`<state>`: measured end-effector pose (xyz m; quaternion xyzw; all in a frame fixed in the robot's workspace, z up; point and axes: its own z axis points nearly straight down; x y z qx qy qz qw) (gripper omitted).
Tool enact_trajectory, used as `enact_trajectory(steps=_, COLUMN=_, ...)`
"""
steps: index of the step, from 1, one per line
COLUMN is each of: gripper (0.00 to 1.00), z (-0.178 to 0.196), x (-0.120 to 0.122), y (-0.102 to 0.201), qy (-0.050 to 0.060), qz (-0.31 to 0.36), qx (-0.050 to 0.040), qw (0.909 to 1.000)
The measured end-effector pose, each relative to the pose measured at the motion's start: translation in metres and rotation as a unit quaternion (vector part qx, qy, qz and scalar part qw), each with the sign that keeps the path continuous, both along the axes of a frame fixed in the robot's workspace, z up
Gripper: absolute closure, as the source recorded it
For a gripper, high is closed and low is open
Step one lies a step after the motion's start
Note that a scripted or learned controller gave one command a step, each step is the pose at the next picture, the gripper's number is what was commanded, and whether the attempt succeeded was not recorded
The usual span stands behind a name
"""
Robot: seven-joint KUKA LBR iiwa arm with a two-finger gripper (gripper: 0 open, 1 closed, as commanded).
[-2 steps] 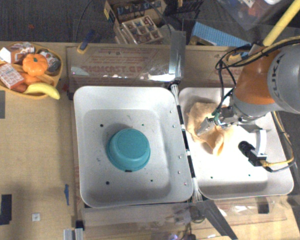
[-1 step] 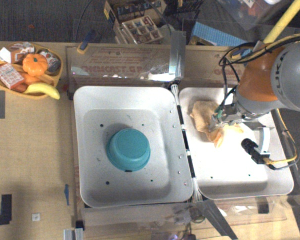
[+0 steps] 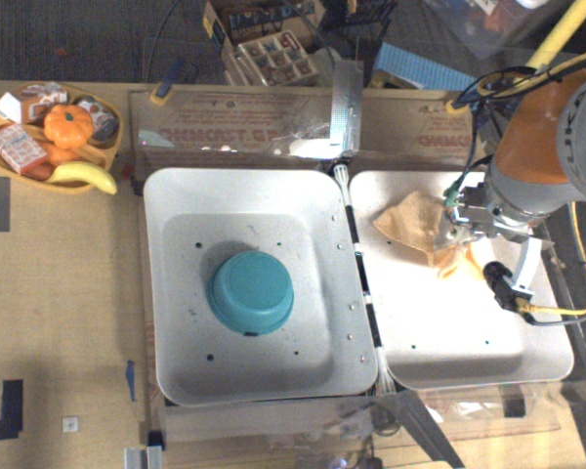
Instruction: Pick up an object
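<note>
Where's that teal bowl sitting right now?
The teal bowl sits upside down in the middle of the left bin, away from the arm.

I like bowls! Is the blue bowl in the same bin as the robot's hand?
No, the blue bowl sits in the left bin, while the gripper is over the right bin.

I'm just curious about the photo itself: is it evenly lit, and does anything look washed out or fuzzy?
In the camera view, the right bin glares nearly pure white, flattening its floor, while the left bin shows soft grey shading; the teal bowl casts a faint shadow; the arm looks slightly soft, and the clutter beyond the bench sits dim and murky.
</note>
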<state>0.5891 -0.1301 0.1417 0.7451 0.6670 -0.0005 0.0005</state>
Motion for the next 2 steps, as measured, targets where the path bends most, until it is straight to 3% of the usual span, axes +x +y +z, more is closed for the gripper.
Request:
enact_trajectory(steps=1, gripper=1.0, z=0.043, x=0.027, y=0.039, qy=-0.001, qz=0.161, qx=-0.0003, qw=0.9869)
enact_trajectory(steps=2, gripper=1.0, z=0.094, x=0.035, y=0.024, qy=-0.001, qz=0.181, qx=-0.0003, qw=0.9835)
